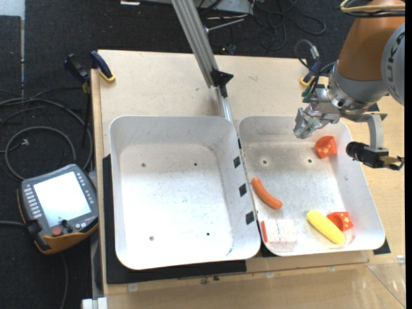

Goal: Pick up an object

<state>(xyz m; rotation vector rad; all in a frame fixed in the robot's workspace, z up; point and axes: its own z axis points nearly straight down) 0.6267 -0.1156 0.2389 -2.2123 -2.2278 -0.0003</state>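
Gripper (305,126) hovers at upper right of the frame, over the right bin (367,192); whether it holds anything, I cannot tell. Nearest object, an orange block (326,147), lies just beside it; descending off-centre could nudge it away.

Set high above the bench (161,76), fixed, looking down at a slant toward the near edge. Far enough back to take in both white bins whole: left bin (129,124) and right bin (364,192), side by side across the middle. Beyond the bench, dark floor with loose cables (38,140) along the top and left. At lower left, a teach pendant (58,205) lying on the floor. From the top centre, a slanted aluminium rail (193,31) running down to the seam between the bins. From the right edge, the arm (370,50) coming in over the right bin's far corner. One view alone, so nothing shared with another.
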